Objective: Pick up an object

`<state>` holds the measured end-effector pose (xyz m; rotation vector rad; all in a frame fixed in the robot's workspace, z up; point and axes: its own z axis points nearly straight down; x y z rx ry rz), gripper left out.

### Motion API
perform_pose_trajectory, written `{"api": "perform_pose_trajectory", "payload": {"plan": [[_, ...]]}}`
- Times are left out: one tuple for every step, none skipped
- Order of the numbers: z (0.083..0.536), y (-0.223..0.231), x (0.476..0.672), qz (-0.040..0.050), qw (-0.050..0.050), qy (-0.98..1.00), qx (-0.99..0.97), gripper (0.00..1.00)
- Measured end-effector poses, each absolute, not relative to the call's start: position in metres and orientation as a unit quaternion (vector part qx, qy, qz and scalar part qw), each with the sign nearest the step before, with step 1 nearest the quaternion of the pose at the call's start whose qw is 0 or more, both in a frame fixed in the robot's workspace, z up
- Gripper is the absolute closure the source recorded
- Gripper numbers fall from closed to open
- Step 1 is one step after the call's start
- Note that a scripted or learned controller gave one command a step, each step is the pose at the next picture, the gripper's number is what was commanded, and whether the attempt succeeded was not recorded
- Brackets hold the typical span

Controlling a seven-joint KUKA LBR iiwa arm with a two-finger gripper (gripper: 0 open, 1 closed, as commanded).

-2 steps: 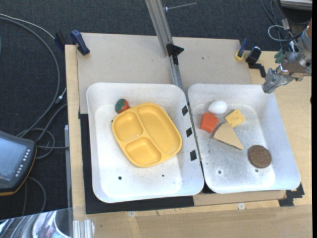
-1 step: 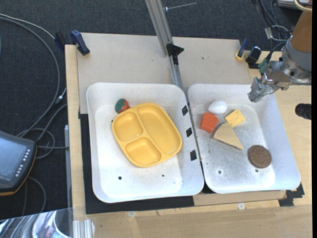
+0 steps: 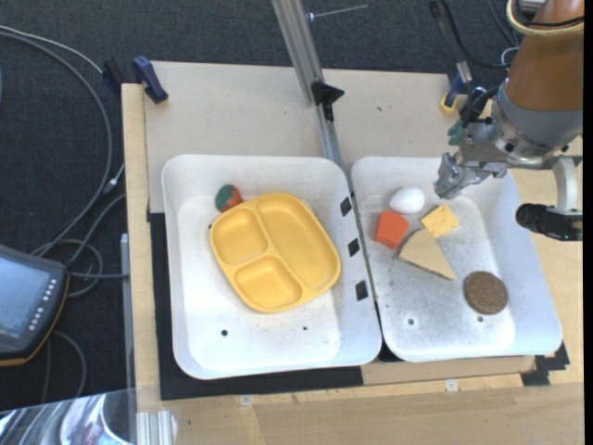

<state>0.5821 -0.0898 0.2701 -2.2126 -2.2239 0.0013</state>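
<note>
Though jaws (image 3: pixel 447 184) hover near white egg (image 3: pixel 407 199), arm hides their spread: cannot tell.

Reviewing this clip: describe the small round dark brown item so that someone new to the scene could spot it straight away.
Start at the right-hand white bin, the one the grey and orange arm reaches over. Among the cluster of small items there, go to the one nearest the bin's front right corner: the brown disc. It is the only dark, flat, round piece; the tan wedge beside it is pale and angular.
</note>
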Motion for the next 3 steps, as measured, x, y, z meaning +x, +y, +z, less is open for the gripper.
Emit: {"api": "perform_pose_trajectory", "payload": {"plan": [[0.257,-0.038,0.577,0.0005,0.002,-0.709,-0.705,1.00],[0.255,0.015,0.571,0.0002,0.003,-0.710,-0.705,1.00],[0.241,0.068,0.559,0.0009,0.003,-0.709,-0.705,1.00]]}}
